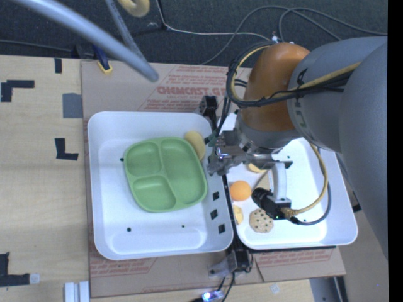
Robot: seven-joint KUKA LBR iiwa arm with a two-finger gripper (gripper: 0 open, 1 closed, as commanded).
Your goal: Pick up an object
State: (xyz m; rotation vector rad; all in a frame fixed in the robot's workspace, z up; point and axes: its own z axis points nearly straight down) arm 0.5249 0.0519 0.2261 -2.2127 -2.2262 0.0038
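Arm reaching in from right, low over right bin; gripper near the wall between bins, grip state impossible to judge. In right bin: orange ball, cookie just below it. In left bin: green divided plate, yellow object at its upper right edge.

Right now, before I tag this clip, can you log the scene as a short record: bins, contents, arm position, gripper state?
left bin: holds a green divided plate; a pale yellow item lies by the plate's upper right edge
right bin: holds an orange ball and a speckled cookie
arm: reaches in from the right, over the right bin near the divider
gripper: near the divider between bins; state cannot be told
held object: none visible
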